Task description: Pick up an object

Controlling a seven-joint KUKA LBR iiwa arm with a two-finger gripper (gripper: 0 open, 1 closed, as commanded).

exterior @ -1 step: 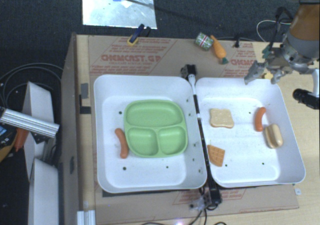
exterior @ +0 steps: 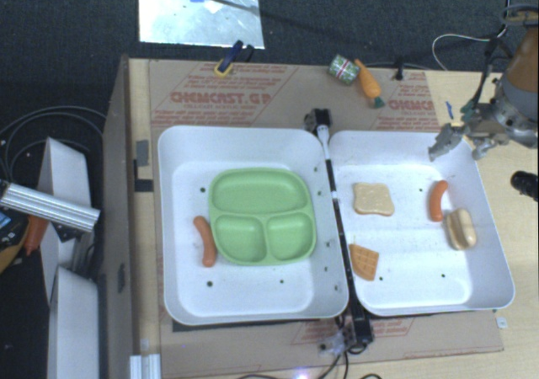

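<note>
My fingers (exterior: 461,140) hang over the far right corner of the right bin (exterior: 484,200), just above its rim. They look spread apart with nothing between them, one tip pointing out toward the bin's back wall at the left, the other nearer my wrist.

Inside the right bin, well below and in front of my fingers, lie four things. A slice of toast (exterior: 373,199) sits near the bin's left wall. A small orange cracker (exterior: 364,261) lies nearer the front, also on the left side. An orange-red sausage (exterior: 437,200) lies lengthwise on the right side, and just beside it, toward the front and slightly right, rests a hot dog bun (exterior: 460,229), pale and brownish. The sausage and the bun are close, possibly touching at their near ends; I cannot tell for sure.

The left bin (exterior: 181,200) carries a green divided plate (exterior: 262,216) with three compartments, roughly centred. Just beside the plate's left edge lies a second sausage (exterior: 205,241).

On the tabletop (exterior: 278,91) behind the bins I see a toy carrot (exterior: 369,82) and a small green can (exterior: 343,68) next to each other, and farther left a yellow clip (exterior: 229,59).
</note>
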